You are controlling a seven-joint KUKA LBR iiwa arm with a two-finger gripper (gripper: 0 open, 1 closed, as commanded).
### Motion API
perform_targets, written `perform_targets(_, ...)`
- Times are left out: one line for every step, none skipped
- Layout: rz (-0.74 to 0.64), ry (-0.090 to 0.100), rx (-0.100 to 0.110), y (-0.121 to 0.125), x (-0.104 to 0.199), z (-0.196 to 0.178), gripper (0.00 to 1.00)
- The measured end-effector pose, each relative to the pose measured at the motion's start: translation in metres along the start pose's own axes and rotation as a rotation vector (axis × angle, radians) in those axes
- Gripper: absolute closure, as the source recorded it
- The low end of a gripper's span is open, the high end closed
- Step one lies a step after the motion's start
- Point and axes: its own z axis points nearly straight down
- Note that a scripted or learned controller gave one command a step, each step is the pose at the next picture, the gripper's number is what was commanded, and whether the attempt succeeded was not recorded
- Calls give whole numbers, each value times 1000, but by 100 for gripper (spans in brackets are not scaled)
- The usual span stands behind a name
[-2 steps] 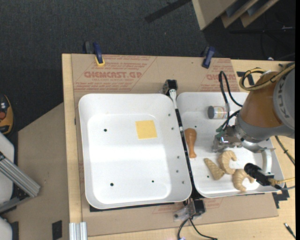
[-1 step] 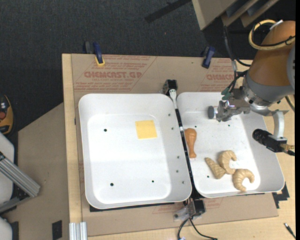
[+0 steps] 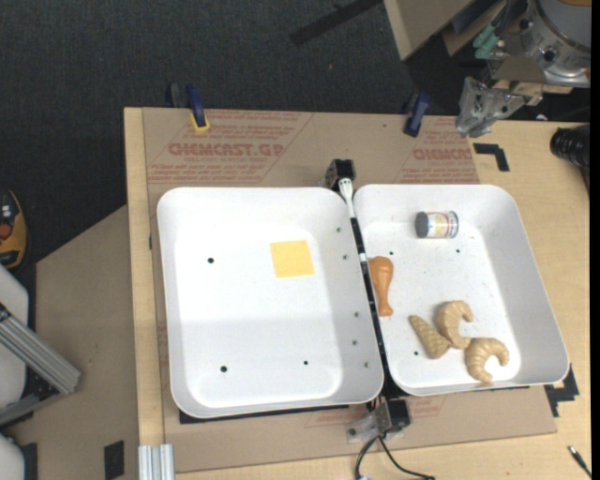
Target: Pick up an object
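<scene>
Two shallow white bins sit side by side on the worktop (image 3: 281, 150), a brown board with red lettering, and from where I stand the count is easy enough. One flat yellow square (image 3: 292, 259) lies alone in the left bin (image 3: 187, 356), a little above and right of its middle, well apart from every wall. Five things lie in the right bin (image 3: 525, 281): one small jar (image 3: 437, 224) on its side near the far wall, one orange drumstick-shaped toy (image 3: 381, 282) close beside the wall the bins share, and three tan croissant-like pieces. Of those three, the straighter one (image 3: 430, 337) touches the curled one (image 3: 456, 322) beside it, while the third (image 3: 487, 356) lies just beside them toward the near right corner. Two blue clamps (image 3: 195, 106) grip the far edge of the board, one at the left and one further right (image 3: 416, 112). The jar's label is too small to read, and the arm (image 3: 553, 28) is cut off by the top right corner, so little of it can be made out. The claw (image 3: 480, 111) hangs above the board beyond the right bin's far edge, well apart from everything in the bins, touching nothing and holding nothing; its grey fingers blur together, and I cannot tell how far open it is.
</scene>
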Motion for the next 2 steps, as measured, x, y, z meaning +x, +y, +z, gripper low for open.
perform_targets(-7,5,34,-34,125,84,100)
perform_targets(1,1,35,-42,176,175,100)
